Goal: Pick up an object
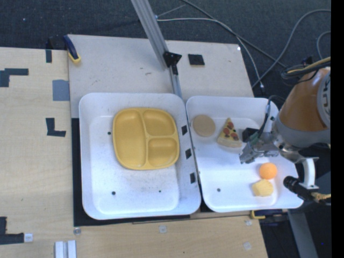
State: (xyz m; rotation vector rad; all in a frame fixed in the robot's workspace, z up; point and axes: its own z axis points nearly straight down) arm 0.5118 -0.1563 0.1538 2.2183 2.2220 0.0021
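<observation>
Hand low in right bin, beside pizza slice; grip state indiscernible.

Bench top is pale wood-grain board, running along the left and the bottom edge. Several dark tape marks stuck on it at left, plus one greyish square patch. A lighter beige panel sits on the bench toward the far side, scuffed, with a small black square on it. A blue-and-yellow clamp grips its far left corner. A grey metal strut slants down from the top edge to the panel. Floor beyond is dark carpet, speckled. Thin grey cables trail across it at upper right. Light is even, with soft shadows.
</observation>
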